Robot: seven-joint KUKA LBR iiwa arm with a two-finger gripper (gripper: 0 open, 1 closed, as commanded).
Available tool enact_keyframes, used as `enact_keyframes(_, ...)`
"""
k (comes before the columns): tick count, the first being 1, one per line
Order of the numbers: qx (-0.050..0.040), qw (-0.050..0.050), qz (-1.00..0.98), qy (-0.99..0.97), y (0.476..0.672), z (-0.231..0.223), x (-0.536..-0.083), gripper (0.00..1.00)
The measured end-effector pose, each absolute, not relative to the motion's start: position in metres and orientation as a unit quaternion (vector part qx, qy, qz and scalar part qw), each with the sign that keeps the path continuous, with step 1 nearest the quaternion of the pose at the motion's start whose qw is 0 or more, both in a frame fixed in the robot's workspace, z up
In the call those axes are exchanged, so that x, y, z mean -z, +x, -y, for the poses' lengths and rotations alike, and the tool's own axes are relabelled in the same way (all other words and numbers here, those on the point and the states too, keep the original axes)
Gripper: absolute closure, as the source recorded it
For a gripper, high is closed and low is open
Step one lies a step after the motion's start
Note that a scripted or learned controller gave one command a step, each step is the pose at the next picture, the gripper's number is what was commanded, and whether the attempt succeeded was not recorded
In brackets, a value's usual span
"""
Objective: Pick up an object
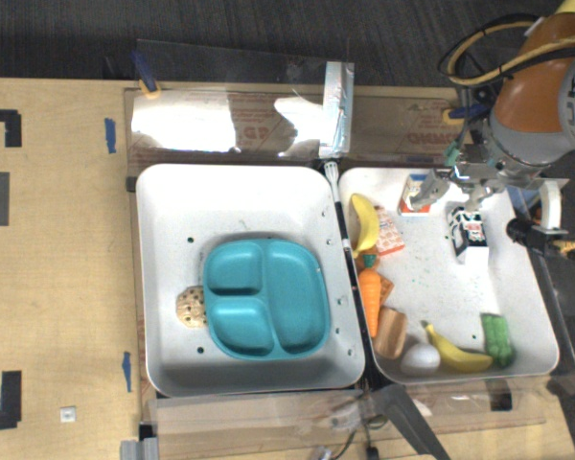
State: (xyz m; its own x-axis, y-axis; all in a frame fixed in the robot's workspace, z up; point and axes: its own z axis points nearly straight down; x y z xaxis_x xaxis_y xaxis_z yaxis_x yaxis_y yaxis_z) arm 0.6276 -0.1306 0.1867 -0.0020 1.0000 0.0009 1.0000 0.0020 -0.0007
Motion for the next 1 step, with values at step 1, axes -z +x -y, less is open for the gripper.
enact_keyframes(1, -0.0015, 0.002, 0.706, -0.708, 0.5505, 0.096, -0.1188, 0.0)
